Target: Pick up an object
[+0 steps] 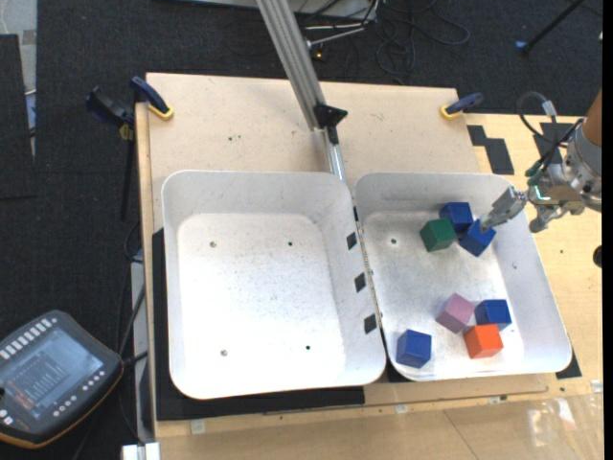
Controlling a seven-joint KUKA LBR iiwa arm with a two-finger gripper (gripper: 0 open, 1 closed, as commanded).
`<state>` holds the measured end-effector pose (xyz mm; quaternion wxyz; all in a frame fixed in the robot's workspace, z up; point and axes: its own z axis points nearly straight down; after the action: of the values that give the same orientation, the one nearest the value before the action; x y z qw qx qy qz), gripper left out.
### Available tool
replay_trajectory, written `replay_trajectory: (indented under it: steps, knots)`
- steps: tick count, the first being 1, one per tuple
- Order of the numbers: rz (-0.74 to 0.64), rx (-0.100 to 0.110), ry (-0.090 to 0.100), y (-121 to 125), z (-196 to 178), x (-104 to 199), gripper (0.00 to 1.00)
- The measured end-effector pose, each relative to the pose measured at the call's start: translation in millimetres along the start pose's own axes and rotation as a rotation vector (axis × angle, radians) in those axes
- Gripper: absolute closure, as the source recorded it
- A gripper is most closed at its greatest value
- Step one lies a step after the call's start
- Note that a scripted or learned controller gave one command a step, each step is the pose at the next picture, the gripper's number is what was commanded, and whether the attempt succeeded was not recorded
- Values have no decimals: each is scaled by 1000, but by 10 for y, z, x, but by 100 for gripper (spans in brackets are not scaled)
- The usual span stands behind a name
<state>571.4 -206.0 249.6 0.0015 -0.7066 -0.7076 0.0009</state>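
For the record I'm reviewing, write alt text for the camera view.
The gripper reaches from the right into the right bin, its tip by a tilted blue cube. That bin also holds a green cube, more blue cubes, a purple cube and an orange cube.

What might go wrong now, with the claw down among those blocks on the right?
1. The gripper sits at a tilted blue block packed against another blue block and a green block; it may just shove them.
2. The tilted block could slip away.
3. It is near the bin wall, so bumping it seems possible.
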Motion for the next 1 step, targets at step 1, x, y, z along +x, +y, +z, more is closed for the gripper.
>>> replay_trajectory:
  steps: [1]
  knots:
    - [-1,-3,-1,7,-19,1,0]
